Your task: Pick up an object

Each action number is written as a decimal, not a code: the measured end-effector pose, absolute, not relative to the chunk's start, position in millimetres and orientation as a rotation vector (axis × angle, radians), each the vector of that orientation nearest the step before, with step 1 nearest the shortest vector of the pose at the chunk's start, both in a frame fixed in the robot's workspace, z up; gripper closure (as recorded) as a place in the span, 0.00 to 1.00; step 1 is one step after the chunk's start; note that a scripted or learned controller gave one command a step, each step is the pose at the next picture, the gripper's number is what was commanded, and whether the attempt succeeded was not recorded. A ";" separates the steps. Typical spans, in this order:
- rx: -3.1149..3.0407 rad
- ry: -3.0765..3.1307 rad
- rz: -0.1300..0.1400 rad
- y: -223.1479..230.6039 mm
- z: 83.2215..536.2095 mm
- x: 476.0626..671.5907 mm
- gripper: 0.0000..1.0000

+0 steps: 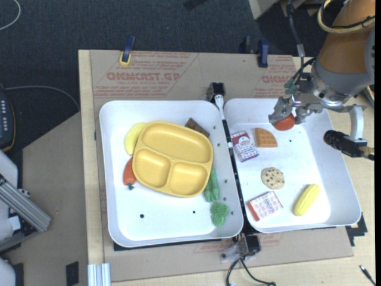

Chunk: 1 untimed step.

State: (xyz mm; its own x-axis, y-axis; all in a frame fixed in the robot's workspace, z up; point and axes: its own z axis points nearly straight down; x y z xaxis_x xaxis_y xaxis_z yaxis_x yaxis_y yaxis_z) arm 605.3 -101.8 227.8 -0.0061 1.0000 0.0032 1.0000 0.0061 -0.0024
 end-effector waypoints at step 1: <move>-2.214 -2.223 0.001 -58.3 221.0 594.6 1.00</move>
State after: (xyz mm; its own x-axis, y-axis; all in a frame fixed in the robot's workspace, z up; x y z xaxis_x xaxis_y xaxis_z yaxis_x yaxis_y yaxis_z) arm 594.6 -58.3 221.0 -0.0043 1.0000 0.0021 1.0000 0.0043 -0.0034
